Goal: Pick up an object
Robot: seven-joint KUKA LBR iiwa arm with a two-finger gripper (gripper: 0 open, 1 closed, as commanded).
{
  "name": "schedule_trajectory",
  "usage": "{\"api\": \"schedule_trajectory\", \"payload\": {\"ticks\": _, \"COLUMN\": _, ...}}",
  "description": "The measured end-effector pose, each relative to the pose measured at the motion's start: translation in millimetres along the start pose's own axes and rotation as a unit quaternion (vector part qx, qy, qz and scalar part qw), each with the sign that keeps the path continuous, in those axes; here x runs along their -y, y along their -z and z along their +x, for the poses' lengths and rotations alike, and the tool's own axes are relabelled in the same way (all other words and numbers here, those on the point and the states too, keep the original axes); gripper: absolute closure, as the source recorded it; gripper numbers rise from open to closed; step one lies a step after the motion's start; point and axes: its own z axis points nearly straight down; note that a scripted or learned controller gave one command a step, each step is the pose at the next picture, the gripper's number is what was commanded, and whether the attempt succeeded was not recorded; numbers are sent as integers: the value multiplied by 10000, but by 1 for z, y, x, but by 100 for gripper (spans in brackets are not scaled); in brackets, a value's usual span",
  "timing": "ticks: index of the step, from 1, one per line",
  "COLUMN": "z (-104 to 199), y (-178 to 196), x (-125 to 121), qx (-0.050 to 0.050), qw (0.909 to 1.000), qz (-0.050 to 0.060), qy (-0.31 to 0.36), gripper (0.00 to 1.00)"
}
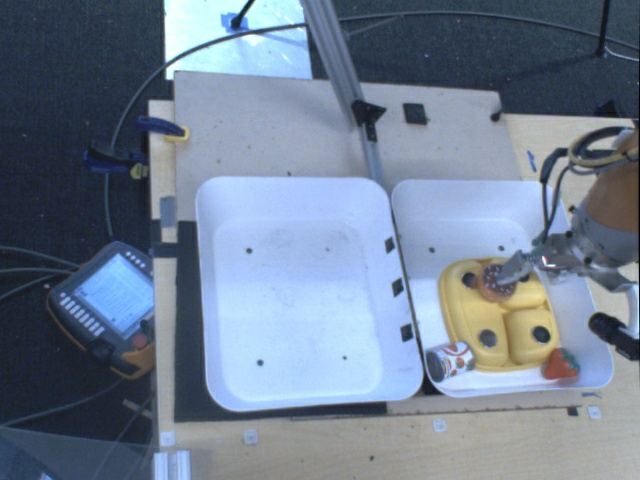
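Camera view, looking down on the surface (pixel 300 138), near edge first. At the front of the right bin (pixel 470 213) a small can (pixel 449 360) with a red and white label lies on its side against the front wall, touching the yellow tray's corner. A red strawberry-like toy (pixel 561 365) sits in the bin's front right corner, just beside the yellow moulded tray (pixel 497 313), which fills most of this bin's floor and has dark holes in its raised sections. On the tray's far part rests a brown ring-shaped item (pixel 495 281), like a doughnut. The gripper (pixel 512 272) reaches in from the right and sits directly over this ring; whether the fingers are apart or closed cannot be told, nor whether they touch it. The left bin (pixel 295 293) lies alongside. A teach pendant (pixel 105 303) lies off the surface at left. Farther back, a blue and yellow clamp (pixel 150 128) grips the board's left edge.
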Motion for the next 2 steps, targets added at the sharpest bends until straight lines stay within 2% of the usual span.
{"api": "schedule_trajectory", "payload": {"ticks": 1, "z": 0, "y": 8, "x": 0, "qx": -8, "qw": 10000, "qz": 11, "qy": -4, "gripper": 100}}
{"api": "schedule_trajectory", "payload": {"ticks": 2, "z": -3, "y": 52, "x": 0, "qx": -10, "qw": 10000, "qz": 38, "qy": -1, "gripper": 100}}
